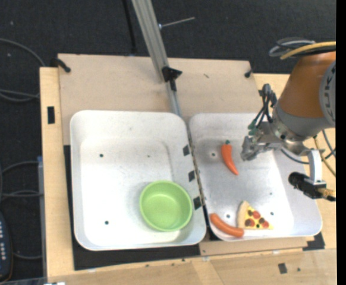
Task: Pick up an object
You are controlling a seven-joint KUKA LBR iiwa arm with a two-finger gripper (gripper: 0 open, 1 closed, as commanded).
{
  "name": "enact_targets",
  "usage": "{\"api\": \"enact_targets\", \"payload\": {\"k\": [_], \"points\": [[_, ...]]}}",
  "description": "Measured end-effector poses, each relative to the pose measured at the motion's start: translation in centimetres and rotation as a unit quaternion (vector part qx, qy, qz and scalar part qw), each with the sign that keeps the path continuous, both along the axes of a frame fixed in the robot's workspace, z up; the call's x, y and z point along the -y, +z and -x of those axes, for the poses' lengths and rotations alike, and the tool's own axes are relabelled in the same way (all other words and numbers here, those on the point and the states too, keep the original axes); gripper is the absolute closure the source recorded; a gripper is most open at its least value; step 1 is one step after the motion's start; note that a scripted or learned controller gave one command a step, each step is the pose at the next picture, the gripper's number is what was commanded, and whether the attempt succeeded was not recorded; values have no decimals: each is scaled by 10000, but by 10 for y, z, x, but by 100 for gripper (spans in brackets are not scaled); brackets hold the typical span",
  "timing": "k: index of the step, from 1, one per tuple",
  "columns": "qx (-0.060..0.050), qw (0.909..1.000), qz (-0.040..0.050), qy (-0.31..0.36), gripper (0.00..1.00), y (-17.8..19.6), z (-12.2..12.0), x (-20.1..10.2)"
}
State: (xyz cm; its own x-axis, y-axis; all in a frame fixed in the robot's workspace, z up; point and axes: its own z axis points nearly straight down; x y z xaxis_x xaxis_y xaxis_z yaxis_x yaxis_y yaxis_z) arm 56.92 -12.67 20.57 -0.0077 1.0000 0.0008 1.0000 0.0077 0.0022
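While the gripper (250, 149) hangs low over the right bin (292, 218), whether its fingers are spread or closed cannot be told, and nothing shows between them. Just beside it lies the orange carrot (229, 158).

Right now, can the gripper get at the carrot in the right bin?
Probably yes. The gripper hangs just right of the carrot, which lies alone on open bin floor, nothing between them.

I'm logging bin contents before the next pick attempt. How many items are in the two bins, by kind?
Green bowl: 1
Orange carrot: 1
Hot dog sausage: 1
Pizza slice: 1
Total: 4
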Motion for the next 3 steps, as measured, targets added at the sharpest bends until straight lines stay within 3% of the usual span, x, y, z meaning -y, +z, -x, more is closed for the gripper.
{"api": "enact_targets", "payload": {"k": [2,3], "points": [[1,10000,-10,8,100,17,-13,-123],[-4,10000,-11,11,100,27,-2,-180]]}}
